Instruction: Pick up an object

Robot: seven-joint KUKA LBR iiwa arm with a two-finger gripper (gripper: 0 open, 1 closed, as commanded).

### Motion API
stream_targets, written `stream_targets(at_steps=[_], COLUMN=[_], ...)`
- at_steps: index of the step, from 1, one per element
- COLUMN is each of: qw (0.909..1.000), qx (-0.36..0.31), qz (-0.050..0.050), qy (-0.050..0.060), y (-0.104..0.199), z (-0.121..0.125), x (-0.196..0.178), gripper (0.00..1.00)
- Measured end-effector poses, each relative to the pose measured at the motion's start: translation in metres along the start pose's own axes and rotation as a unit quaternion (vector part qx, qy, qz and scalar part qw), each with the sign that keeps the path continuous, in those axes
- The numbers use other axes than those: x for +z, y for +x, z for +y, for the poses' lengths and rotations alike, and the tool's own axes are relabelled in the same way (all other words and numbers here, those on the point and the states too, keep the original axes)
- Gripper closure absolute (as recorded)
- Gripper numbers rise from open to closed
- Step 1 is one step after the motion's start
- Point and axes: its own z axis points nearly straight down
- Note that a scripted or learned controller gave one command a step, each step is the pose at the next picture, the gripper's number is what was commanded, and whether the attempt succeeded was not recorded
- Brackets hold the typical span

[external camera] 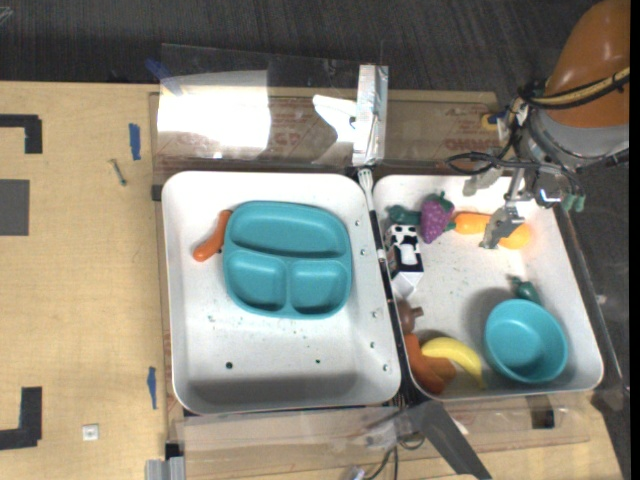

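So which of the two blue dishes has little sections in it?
The flat teal divided plate in the left bin. It has three compartments; the teal bowl in the right bin is round and undivided.

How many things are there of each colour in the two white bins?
Teal: 2, the divided plate and the bowl
Orange: 3, a carrot, a piece under the gripper and a fruit
Yellow: 1, the banana
Purple: 1, the grapes
Black and white: 1, a toy cow
Total: 8 that I can tell apart; some small bits are unclear.
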Motion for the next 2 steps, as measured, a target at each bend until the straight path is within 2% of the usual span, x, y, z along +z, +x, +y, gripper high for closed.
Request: stream_targets(at_steps=[1, 2], qw=[0.9999, 0.9999], qx=[0.015, 0.013], qz=[0.004, -0.006], qy=[-0.001, 0.001], y=[-0.012, -0.017], z=[-0.026, -0.025], x=[0.110, 0.092], gripper=[0.00, 1.00])
